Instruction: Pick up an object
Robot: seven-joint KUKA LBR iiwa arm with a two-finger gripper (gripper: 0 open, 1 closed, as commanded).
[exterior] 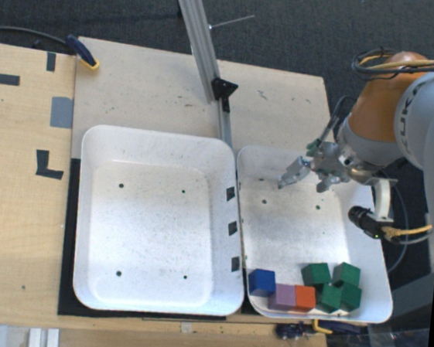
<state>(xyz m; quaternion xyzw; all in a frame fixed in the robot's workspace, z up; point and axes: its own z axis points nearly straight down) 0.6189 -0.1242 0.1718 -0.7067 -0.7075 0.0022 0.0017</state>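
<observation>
gripper (pixel 306 177) spread and empty above the right bin (pixel 289 224); nothing picked yet, blocks (pixel 321 286) lie untouched at the near end

A pale wooden desk (pixel 155 100) carried two shallow white bins side by side. The left bin (pixel 153 220) sat on a black mat (pixel 66 268). A grey metal bar (pixel 198 31) slanted down from the top to a black clamp (pixel 223 89) near where the bins met. A blue and yellow clip (pixel 83 51) lay at the desk's far left corner. Dark tape patches (pixel 47 163) marked the lighter board to the left.
</observation>
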